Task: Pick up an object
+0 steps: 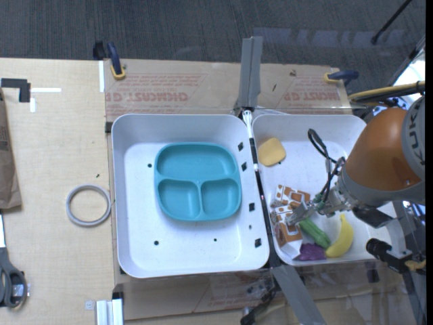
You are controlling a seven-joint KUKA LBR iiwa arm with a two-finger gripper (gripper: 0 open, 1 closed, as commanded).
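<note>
my gripper (302, 212) low in right bin (298, 124), over green object (315, 233) beside banana (342, 237); blue tray (198, 180) in left bin (128, 202).

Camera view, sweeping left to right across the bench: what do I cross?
Scissors → tape ring → teal divided plate in the left bin → yellow sponge → orange-and-white packet → banana → orange band of the arm.

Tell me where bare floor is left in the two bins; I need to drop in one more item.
Left white bin: bare floor rings the teal divided plate, widest along the near edge. Right white bin: free patch at the far side, beside the yellow sponge-like piece. Its near end is crowded with the gripper, patterned cards, green vegetable, banana and purple object.
</note>
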